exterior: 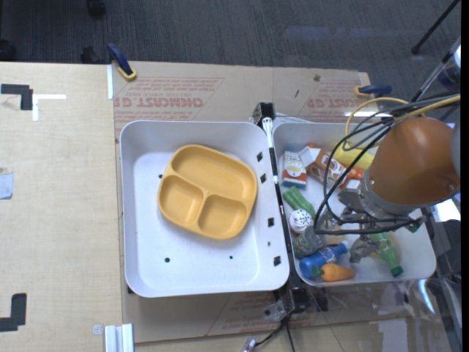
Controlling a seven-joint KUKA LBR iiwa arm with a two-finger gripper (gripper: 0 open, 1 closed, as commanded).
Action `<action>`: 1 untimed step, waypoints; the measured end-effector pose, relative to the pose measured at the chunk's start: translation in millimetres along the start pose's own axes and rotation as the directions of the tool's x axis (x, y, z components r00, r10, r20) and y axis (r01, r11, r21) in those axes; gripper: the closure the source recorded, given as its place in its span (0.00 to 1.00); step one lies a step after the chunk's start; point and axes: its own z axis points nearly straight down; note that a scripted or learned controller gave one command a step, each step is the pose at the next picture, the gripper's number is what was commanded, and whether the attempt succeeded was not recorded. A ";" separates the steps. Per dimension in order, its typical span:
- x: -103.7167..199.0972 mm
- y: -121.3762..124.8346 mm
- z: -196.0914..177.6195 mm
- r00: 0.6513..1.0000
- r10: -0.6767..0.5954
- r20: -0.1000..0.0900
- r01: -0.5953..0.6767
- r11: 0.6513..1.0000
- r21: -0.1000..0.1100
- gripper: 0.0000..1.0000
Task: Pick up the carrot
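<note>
The carrot, small and orange, lies at the front edge of the right bin, touching a blue object. My gripper hangs low over the bin just above and behind the carrot, largely covered by the orange wrist band. Nothing visible shows the carrot lifted; it rests on the bin floor.
The right bin also holds a green bottle, a green item, a white speckled ball, a small carton and a brown packet. A yellow divided plate sits in the left bin. Cables loop over the arm.
</note>
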 end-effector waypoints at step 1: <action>37.8 -5.3 0.1 0.991 -0.134 -0.001 0.134 0.991 -0.001 0.00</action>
